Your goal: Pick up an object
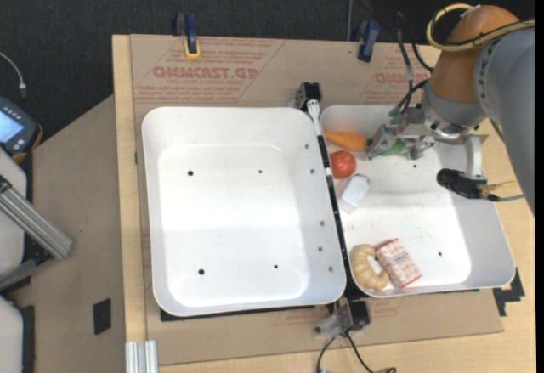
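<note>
- Grey KUKA arm w/ orange band [476,40] reached in from right; two-finger gripper [393,142] sat over far part of right shallow white bin [476,278]. Couldn't tell its grip state, nothing seen b/w them.
- Orange carrot-shaped item [346,140] lay at bin's far left, just beside gripper.
- Red round tomato-like ball [342,163] near carrot, by the divider.
- White small block [354,190] just below the ball.
- Tan ring-shaped pastry [365,265] at near-left corner, touching pink patterned box [398,262].
- Left shallow white bin [161,218] alongside, on brown cardboard-covered bench [246,61].
</note>
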